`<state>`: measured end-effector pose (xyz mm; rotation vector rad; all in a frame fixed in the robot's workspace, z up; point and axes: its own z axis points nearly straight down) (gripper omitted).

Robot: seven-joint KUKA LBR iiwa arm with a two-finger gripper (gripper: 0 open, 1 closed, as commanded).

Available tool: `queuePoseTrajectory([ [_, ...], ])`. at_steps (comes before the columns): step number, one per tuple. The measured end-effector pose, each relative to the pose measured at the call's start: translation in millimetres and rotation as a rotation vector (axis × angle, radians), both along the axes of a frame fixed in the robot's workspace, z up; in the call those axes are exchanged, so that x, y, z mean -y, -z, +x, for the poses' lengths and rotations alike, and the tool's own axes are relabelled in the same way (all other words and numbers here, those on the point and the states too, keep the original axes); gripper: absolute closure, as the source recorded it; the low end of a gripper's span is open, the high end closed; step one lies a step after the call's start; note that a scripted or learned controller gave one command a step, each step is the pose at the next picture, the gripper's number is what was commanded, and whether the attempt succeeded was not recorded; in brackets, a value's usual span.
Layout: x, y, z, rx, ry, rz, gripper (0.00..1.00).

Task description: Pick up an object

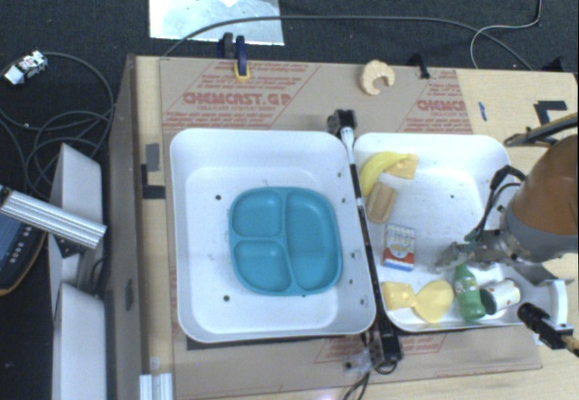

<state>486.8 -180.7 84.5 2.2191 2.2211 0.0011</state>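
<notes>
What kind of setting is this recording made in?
Probably a robotics lab bench: two shallow white plastic bins sit on a cardboard-covered bench, loose cables trail over dark carpet, and small toy foods fill the right bin.

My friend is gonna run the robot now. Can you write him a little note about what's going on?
Gripper: low in the right bin, just above the green bottle; nothing seen held.
Right bin: banana, tan block, small carton, yellow pieces, green bottle.
Left bin: blue divided plate.
Done: nothing lifted yet.
Left: pick up one object.
</notes>
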Motion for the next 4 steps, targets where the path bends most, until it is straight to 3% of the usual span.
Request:
queuePoseTrajectory([
  [1, 11.3, -0.1, 0.2, 0.001, 0.0, 0.0, 0.0],
  [2, 25.3, -109.2, 0.8, 0.003, -0.002, -0.001, 0.0],
  [3, 19.0, -46.8, 39.1, -0.002, -0.003, 0.001, 0.0],
  [4, -8.8, -26.5, -0.5, -0.002, -0.001, 0.001, 0.0],
])
